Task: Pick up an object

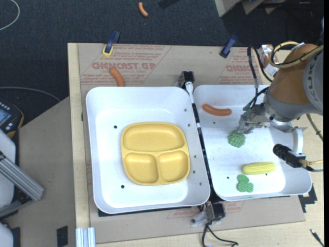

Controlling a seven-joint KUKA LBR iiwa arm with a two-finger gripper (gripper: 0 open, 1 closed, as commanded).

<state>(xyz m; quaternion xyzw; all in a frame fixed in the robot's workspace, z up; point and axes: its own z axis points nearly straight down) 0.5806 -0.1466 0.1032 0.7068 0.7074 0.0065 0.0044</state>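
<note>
In the right bin (pixel 221 184) lie an orange sausage (pixel 216 109) near the back, a green broccoli piece (pixel 236 139) in the middle, a yellow corn cob (pixel 258 168) toward the front, and a second green leafy piece (pixel 244 183) by the front wall. My gripper (pixel 247 126) hangs low over the bin, just right of and above the broccoli, nearly touching it. Nothing shows between its fingers.
The left bin (pixel 100 117) holds a yellow three-compartment tray (pixel 154 152). An orange sausage (pixel 117 76) lies on the cardboard behind the left bin, and another (pixel 143 9) on the dark floor. Blue clamps (pixel 109 43) hold the board's back edge.
</note>
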